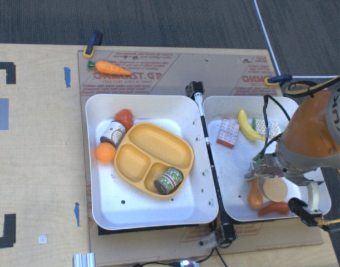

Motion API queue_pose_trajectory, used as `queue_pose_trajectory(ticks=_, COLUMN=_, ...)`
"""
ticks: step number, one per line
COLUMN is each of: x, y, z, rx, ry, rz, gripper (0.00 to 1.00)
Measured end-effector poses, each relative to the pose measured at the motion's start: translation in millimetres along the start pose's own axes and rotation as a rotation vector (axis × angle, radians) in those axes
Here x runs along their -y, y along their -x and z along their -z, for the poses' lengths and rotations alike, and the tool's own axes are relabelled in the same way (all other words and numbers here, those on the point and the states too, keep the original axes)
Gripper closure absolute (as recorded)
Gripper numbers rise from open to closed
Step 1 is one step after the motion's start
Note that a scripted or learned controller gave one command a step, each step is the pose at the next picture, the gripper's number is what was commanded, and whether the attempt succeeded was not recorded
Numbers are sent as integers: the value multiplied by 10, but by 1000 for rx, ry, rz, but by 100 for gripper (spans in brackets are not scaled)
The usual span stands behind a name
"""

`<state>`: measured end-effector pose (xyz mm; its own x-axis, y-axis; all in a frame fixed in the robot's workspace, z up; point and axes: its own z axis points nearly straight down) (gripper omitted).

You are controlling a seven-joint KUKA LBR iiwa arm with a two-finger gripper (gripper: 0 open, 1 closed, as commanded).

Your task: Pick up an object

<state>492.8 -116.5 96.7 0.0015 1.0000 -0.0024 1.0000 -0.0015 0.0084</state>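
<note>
Nearest the camera, at the front of the right bin [228,204], lie a red pepper-like piece [274,208], an orange carrot-shaped piece [254,196] and a tan round disc [275,190], bunched together directly beneath the arm. The gripper [265,170] hangs low over this cluster, which in my judgement marks it as the intended pick. Its fingers are hidden from above by the wrist, so I cannot tell how far open it is, nor whether it has hold of anything.

Further back in the same bin: one banana [247,126], one red-and-white packet [228,133], and one pale patterned item [268,128] partly behind cables.

The left bin [97,149] holds one yellow divided plate [153,156], set at a slant, with one can [168,180] lying on its side in a front compartment. Beside the plate: one small jar [112,133], one tomato [124,117], one orange ball [105,152].

Outside the bins, one carrot [111,68] rests on the board, well apart.
</note>
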Motion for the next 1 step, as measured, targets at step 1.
queue_pose_trajectory(ticks=1, x=118, y=-768, z=1054, rx=-3, ry=-7, rz=3, gripper=100)
